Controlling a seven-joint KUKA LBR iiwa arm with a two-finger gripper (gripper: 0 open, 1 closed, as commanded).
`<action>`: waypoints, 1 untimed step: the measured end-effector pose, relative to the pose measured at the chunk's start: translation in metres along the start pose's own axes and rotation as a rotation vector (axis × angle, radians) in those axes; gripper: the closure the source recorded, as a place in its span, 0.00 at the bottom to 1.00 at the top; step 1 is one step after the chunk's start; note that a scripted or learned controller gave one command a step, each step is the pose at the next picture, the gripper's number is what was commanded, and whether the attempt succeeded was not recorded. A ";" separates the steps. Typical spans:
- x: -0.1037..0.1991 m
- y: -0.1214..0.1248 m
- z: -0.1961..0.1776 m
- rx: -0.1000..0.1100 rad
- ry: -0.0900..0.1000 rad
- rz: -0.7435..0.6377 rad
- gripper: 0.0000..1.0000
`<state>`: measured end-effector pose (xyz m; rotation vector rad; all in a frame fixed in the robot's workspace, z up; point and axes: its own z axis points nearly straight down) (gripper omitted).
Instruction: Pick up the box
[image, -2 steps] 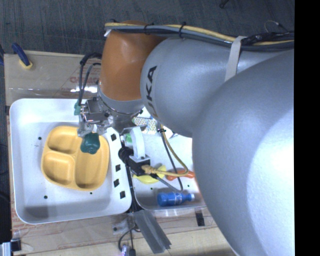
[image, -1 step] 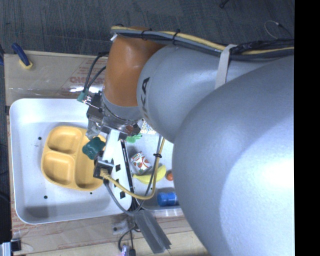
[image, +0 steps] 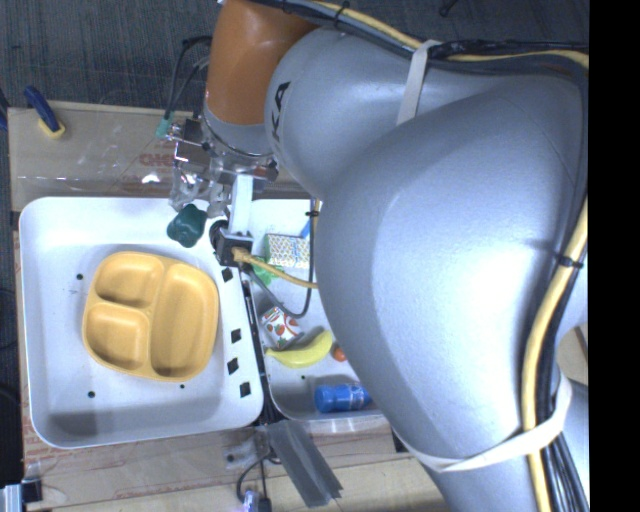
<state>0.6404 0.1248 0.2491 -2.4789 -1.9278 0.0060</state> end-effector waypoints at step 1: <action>0.068 -0.065 0.006 0.003 -0.001 -0.046 1.00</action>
